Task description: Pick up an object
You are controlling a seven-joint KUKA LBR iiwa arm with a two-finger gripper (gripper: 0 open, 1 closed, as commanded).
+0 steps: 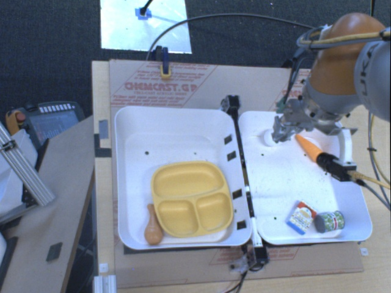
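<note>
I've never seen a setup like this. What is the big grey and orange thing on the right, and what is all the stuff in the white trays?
That is a robot arm, seen by one camera above the bench. Its claw hangs low over the far end of the right bin, near a small white object; nothing is visibly held. That bin also holds an orange carrot-like toy, a small carton and a little can. The left bin holds a yellow divided plate and a wooden spoon.
</note>
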